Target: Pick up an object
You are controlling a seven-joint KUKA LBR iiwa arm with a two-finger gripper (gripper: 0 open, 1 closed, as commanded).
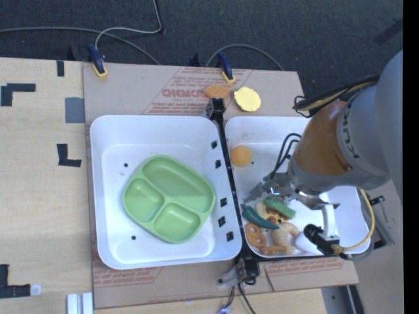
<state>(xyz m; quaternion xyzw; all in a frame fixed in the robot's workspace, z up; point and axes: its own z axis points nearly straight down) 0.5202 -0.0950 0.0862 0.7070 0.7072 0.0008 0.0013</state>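
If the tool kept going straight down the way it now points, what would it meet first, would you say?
Most likely the pile of small toy foods in the right bin, directly under the tool. How high it hangs above them is unclear.

One fixed camera here, high above the bench [39, 175] and looking down at a slant, far enough back to take in both white bins: the left bin [105, 175] and the right bin [262, 126] sit side by side mid-frame. Dark floor [262, 18] runs along the top, and the arm [353, 136] comes in from the right.
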